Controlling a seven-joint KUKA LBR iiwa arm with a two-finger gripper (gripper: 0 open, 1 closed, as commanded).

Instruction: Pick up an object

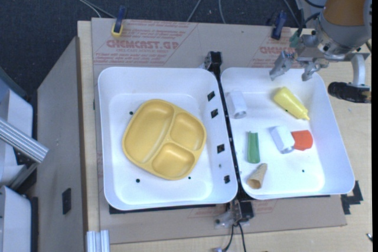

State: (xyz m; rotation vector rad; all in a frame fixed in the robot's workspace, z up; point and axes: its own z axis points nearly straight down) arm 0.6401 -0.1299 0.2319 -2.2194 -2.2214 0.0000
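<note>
Arm enters from right, orange band above wrist. Gripper (295, 66) hangs over far rim of right bin (336, 150); fingers spread, nothing btwn them.

Left bin (109, 127): I see a yellow divided plate (163, 138), broad and flat, poor for a pinch.

Right bin, big to small: yellow wedge (290, 102) just below gripper, prob. light rigid plastic, smooth; I'd take it across its narrow width. Orange block (302, 140) touching white piece (281, 139). White cylinder (238, 103) near divider, may roll. Green stick (253, 147). Tan cone (257, 175), material unclear at this res.

Open pincer (294, 68) above right bin (336, 144), near yellow object (290, 102).
</note>
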